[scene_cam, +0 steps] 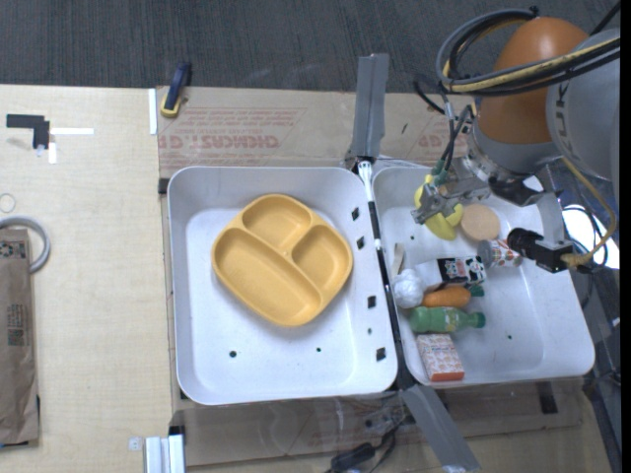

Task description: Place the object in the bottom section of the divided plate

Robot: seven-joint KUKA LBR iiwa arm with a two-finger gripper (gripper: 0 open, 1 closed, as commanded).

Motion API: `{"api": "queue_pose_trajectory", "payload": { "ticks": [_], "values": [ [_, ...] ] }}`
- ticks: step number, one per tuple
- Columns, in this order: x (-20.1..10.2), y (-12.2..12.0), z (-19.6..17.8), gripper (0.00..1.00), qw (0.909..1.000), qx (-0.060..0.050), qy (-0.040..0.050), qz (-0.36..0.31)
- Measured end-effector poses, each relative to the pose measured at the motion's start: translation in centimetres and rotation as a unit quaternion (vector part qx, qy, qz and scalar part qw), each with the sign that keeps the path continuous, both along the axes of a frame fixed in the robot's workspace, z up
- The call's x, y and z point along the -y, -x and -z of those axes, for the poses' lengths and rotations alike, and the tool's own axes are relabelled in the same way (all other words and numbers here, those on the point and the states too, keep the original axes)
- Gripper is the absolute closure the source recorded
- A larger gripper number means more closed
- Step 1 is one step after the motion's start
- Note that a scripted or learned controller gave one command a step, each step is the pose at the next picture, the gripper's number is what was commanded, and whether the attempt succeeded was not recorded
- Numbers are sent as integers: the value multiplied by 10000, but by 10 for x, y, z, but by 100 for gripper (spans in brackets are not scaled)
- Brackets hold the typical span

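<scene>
A yellow divided plate [283,257] with three sections lies in the left white bin [197,363]. Its largest section faces the lower left. My gripper [437,202] hangs low over the back left corner of the right bin [552,348], right above a yellow toy fruit [446,225]. The gripper body hides part of the fruit. I cannot make out whether anything is held.
Beside the fruit lies a round tan disc [480,223]. In front of them are a small dark carton [459,268], a white lump [407,288], a carrot [449,298], a green bottle [449,319] and a pink box [441,357]. A divider [375,254] separates the bins.
</scene>
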State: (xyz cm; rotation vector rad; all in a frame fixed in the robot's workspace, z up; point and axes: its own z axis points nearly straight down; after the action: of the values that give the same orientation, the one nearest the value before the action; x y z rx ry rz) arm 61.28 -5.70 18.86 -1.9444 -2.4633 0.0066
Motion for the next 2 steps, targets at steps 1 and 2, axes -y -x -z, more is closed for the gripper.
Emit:
{"api": "queue_pose_trajectory", "payload": {
  "ticks": [1, 2],
  "values": [
    [-42, -46, 0, 100, 9766, 7, 20, 2151],
    [-71, -47, -97, 100, 9671, 7, 23, 2545]
  ]
}}
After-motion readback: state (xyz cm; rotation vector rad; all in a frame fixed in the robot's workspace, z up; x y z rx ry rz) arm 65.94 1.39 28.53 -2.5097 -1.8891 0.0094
